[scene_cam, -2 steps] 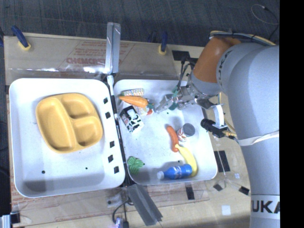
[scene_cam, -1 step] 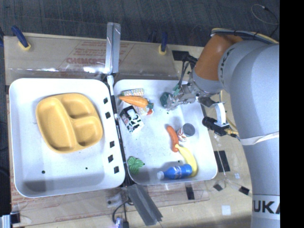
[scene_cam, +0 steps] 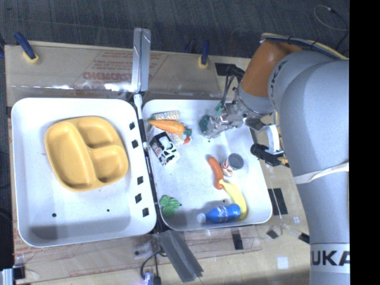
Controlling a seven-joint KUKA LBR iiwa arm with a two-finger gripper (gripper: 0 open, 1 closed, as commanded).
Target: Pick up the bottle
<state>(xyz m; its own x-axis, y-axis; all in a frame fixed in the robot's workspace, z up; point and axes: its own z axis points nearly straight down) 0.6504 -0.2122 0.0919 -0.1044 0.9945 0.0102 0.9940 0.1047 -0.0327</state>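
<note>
Two white bins, side by side. One left bin (scene_cam: 29, 218); one right bin (scene_cam: 255, 153).

Left bin, contents: one yellow tray (scene_cam: 86, 152), three compartments, lying toward the bin's far side.

Right bin, contents, placed relative to the bottle:
- One bottle (scene_cam: 222, 213), blue with a white cap end, lying on its side along the near wall, cap pointing toward the left bin.
- One banana (scene_cam: 235, 196), yellow, just above the bottle and touching or nearly touching it.
- One orange-red sausage shape (scene_cam: 215, 168), above the banana, its lower end meeting the banana's tip.
- One small can (scene_cam: 227, 167), red and white, just beside that sausage, above the bottle.
- One grey disc (scene_cam: 236, 160), beside the can, on the side away from the left bin.
- One green leafy piece (scene_cam: 170, 205), level with the bottle, near the wall shared with the left bin.
- One black-and-white patterned item (scene_cam: 164, 148), well above the bottle, toward the shared wall.
- One carrot (scene_cam: 168, 126), orange, at the far end of the bin.
- One flat packet (scene_cam: 165, 116), just beyond the carrot, by the far wall.

My gripper (scene_cam: 209, 125): one, low over the far part of the right bin, well apart from the bottle. A teal-green object sits at my tip; I cannot tell whether my jaws are wide, narrow or closed on it.
</note>
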